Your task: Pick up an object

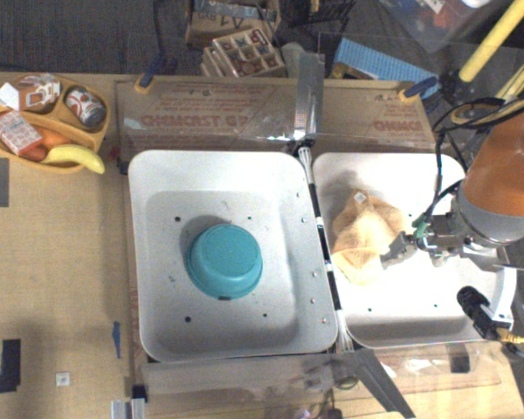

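Seemingly mid-grasp, the gripper [395, 253] sits at the right side of a crumpled tan bag [363, 234] near the left wall of the right bin [419, 321]; I cannot tell its spread. Next comes a firm close, then lifting. A teal bowl [225, 260] lies mid left bin [157, 190].

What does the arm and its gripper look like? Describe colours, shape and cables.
The grey arm is thick and rounded, with a broad orange band above the wrist. Black cables loop beside it. The small two-finger gripper is dark grey metal, with a green spot just behind it.
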`<act>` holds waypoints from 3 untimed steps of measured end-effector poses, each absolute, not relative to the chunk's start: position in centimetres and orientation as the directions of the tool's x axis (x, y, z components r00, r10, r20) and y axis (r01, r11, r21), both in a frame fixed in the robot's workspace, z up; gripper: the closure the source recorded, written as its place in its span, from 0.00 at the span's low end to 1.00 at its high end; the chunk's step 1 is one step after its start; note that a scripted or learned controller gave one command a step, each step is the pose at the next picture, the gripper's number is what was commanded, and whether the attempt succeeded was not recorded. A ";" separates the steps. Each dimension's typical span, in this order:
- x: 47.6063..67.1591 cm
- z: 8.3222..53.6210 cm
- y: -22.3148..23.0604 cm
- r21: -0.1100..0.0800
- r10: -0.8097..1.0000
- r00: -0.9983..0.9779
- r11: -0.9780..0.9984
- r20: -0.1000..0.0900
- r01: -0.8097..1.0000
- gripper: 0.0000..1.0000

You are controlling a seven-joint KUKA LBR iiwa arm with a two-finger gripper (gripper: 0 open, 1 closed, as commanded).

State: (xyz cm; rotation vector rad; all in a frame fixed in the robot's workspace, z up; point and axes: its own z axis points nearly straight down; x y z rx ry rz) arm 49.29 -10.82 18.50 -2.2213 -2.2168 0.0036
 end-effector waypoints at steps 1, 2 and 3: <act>55.8 11.7 -10.9 0.000 1.000 0.010 -0.010 -0.001 1.000 0.00; 61.5 9.2 -11.2 0.015 1.000 -0.023 0.023 -0.002 1.000 0.00; 64.7 9.1 -10.1 0.012 0.972 -0.233 0.233 -0.008 0.972 0.00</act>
